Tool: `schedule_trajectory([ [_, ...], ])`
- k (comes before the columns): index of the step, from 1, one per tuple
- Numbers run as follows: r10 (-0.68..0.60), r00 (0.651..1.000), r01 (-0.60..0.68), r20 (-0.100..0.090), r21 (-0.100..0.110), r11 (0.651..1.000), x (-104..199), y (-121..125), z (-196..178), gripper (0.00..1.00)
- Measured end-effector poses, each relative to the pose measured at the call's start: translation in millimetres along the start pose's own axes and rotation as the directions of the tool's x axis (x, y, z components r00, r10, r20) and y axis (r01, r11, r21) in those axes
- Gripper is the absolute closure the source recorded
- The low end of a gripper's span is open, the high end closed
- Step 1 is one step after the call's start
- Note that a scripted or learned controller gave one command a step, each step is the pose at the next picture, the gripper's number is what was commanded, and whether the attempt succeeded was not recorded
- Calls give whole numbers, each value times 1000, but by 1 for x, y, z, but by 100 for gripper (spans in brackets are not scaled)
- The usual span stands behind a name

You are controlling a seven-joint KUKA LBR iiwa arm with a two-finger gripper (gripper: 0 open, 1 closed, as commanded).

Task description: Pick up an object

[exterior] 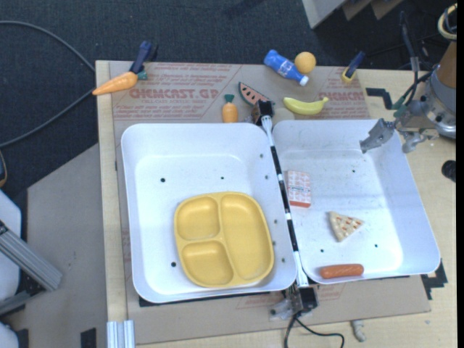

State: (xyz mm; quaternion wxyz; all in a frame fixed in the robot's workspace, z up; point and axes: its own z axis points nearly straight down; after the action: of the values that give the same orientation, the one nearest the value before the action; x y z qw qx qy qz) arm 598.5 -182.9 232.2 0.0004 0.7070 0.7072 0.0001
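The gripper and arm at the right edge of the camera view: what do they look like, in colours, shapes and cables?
The gripper has grey metal fingers with a dull shine, slim and angular. Above them sits a round, silver-grey wrist body. Thin dark cables run along the arm to the wrist. No markings can be read at this size.

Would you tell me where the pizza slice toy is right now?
The pizza slice lies in the right bin, toward its near side, between the small red-and-white carton and the sausage.
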Motion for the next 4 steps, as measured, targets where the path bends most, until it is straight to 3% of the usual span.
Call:
schedule_trajectory([
  [1,1,1000,-1,0,2,1000,-17,-52,49,0],
  [2,-1,1000,1,-2,3,1000,68,-66,56,0],
  [3,1,1000,-1,0,2,1000,39,-109,147,0],
  [4,-1,1000,1,0,-2,1000,90,-54,36,0],
])
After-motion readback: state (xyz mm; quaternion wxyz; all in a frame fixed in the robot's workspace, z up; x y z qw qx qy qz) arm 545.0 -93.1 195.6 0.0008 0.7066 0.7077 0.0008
